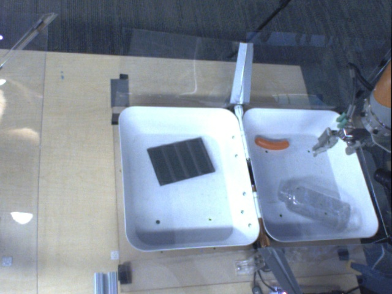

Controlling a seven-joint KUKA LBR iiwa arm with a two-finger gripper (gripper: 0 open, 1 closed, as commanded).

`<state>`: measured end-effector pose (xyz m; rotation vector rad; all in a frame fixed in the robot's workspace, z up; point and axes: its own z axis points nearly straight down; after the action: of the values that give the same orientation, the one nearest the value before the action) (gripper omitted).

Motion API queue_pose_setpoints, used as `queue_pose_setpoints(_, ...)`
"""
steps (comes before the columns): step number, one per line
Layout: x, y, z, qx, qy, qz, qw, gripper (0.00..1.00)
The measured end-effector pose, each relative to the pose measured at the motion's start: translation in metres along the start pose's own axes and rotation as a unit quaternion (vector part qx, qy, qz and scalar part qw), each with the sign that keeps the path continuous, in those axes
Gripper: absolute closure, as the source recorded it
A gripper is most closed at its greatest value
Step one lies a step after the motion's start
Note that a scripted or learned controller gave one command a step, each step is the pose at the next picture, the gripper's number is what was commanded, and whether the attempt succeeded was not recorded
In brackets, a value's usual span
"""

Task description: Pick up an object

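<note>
An orange sausage-shaped object point(271, 143) lies near the back of the right bin point(288, 116). A clear plastic bottle point(315, 202) lies on its side toward that bin's front right. In the left bin point(131, 213) a dark grey ribbed rectangle point(181, 160) lies flat. My gripper point(338, 143) hangs over the right bin's back right corner, to the right of the orange object and above the bottle. Its two fingers stand apart, open, with nothing between them.
A metal divider post point(241, 75) rises behind the seam between the two bins. Small black clamps point(120, 92) sit at the left bin's back left corner. Wooden bench top point(61, 164) stretches to the left.
</note>
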<state>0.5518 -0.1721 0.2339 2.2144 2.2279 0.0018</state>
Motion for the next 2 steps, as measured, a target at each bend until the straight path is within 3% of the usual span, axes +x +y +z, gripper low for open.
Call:
queue_pose_setpoints(1, 0.061, -0.003, 0.113, 0.000, 0.000, -0.015, 0.9999, 0.00)
queue_pose_setpoints(2, 0.060, 0.107, 0.145, -0.003, -0.001, -0.224, 0.9745, 0.00)
